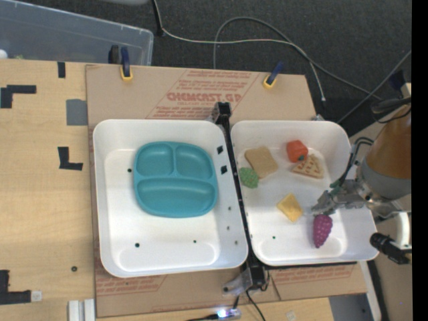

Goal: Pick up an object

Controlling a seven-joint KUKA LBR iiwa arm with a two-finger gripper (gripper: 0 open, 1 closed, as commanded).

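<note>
the arm (391,159) reached in from the right and leaned over the right rim of the right bin (338,136). its orange band was above the wrist. the gripper (326,206) hung low inside this bin, near its right wall.

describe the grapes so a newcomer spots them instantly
Look in the right bin, at its near-right corner beside the gripper. The grapes are a small purple bunch just below the yellow wedge, the only purple item there.
</note>
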